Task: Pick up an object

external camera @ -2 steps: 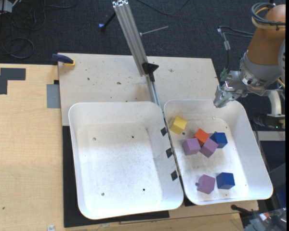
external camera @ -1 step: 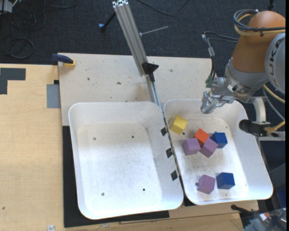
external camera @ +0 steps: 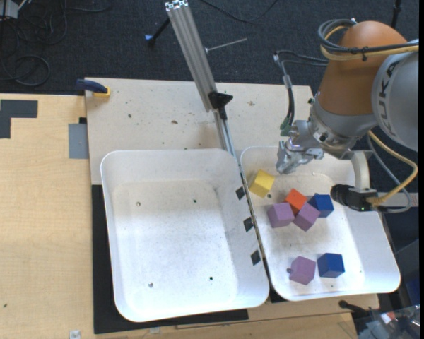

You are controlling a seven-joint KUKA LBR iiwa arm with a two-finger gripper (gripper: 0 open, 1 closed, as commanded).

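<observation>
The gripper [external camera: 291,159] hangs over the far end of the right bin [external camera: 381,277], pointing down; whether its jaws are apart or together I cannot tell from this angle, and nothing shows between them.

The closest candidate is the yellow cube [external camera: 262,183], just below and slightly left of the gripper, near the bin's left wall. It looks like a small foam or light plastic block: probably light, stiff enough to squeeze, matte so not slippery, not fragile. The best hold, in my judgement, is across two opposite flat faces, but it sits rotated, so the wrist likely needs turning to match. Closeness to the wall could crowd one finger.

It is plain bright yellow with clean edges, and stands apart from the rest.

Further below the gripper is a tight cluster: an orange cube [external camera: 295,199], two purple cubes [external camera: 280,215] [external camera: 306,217] and a blue cube [external camera: 322,205], touching or nearly so (harder to get fingers between). Farthest from the gripper sit another purple cube [external camera: 302,269] and another blue cube [external camera: 331,264], just beside each other.

The left bin [external camera: 127,182] lies well to the gripper's left.
</observation>
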